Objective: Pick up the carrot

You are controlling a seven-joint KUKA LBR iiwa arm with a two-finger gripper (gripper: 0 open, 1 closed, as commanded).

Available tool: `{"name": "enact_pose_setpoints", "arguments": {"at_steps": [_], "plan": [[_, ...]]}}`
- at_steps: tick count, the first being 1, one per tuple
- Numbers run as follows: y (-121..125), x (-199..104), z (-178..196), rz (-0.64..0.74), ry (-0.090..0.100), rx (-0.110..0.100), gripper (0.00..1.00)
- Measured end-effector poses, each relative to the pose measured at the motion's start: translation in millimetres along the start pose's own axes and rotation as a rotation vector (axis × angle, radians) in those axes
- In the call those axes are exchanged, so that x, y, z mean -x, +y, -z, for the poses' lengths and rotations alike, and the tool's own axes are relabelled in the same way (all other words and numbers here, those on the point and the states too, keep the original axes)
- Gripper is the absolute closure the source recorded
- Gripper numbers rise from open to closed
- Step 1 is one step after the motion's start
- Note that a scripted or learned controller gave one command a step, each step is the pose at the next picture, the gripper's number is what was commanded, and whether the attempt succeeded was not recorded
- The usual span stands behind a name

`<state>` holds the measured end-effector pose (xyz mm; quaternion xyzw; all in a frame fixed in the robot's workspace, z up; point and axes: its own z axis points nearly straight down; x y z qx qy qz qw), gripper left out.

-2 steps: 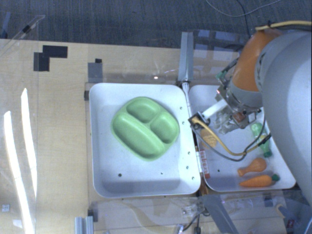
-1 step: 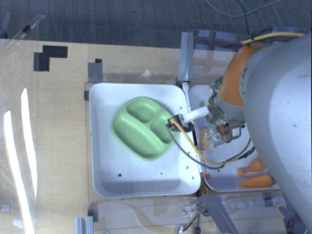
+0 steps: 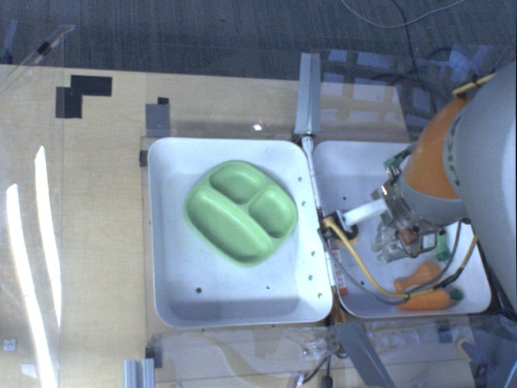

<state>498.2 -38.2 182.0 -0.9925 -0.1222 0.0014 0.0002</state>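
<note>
The carrot lies along the front wall of the right bin, orange with a green tip at its right end. A second orange piece rests just behind it, and I cannot tell whether it belongs to the same carrot. My gripper hangs low over the middle of the right bin, a little behind and to the left of the orange pieces, apart from them. The wrist with its orange band covers the bin's right half.
A green divided plate sits in the left bin. A yellow cable loops across the right bin's floor from the divider toward the carrot. A small green object shows beside the gripper's right side.
</note>
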Motion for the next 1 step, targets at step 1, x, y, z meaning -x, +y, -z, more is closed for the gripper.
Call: {"name": "enact_pose_setpoints", "arguments": {"at_steps": [1], "plan": [[-50.1,-1.4,-0.4,-0.031,-0.001,-0.001,1.00]]}}
